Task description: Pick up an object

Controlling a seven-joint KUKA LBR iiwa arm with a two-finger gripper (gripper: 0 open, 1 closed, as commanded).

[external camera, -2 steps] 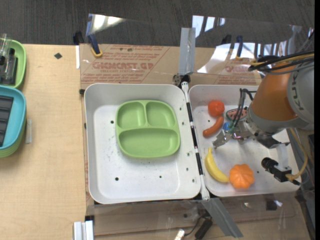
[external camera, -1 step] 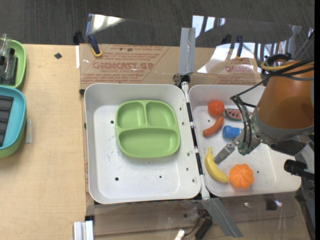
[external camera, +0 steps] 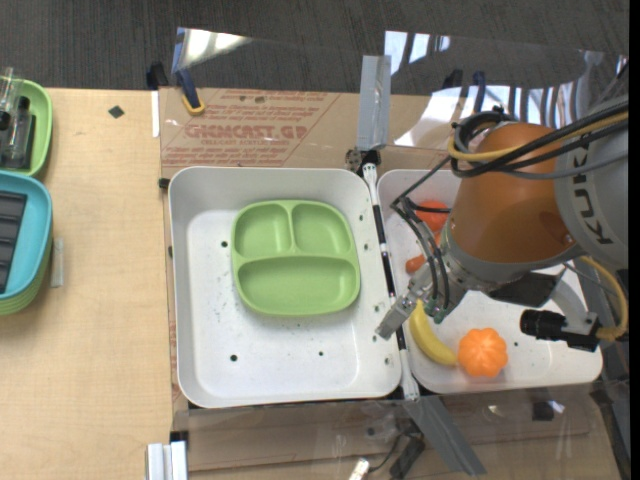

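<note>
Nothing has been picked up yet, as far as I can tell. All the things lie in their bins, and the grab is not yet made.

Far left on the bench sit a green tray (external camera: 30,123) and a blue tray (external camera: 28,233), partly cut off by the edge. They hold dark things too unclear to name.

Next comes the left bin (external camera: 190,298). In it lies a green plate (external camera: 296,258) with three parts, flat in the middle. The plate has nothing on it.

Right beside it is the right bin (external camera: 560,363). A yellow banana (external camera: 430,336) lies near its left wall, close to the front. An orange (external camera: 482,352) sits just beside the banana, on its right. Farther back there are some small orange-red bits (external camera: 428,209), half hidden by the arm, and I cannot say what they are.

The gripper (external camera: 405,313) is low, right at the wall between the two bins, touching or almost touching the top end of the banana. Its tips are small and mixed up with the bin edge, so I cannot tell what state it is in, and I see nothing held in it.

The banana looks like the closest thing to grab. The gripper would need to get around it and lift. The bin wall is very near and could get in the way.
</note>
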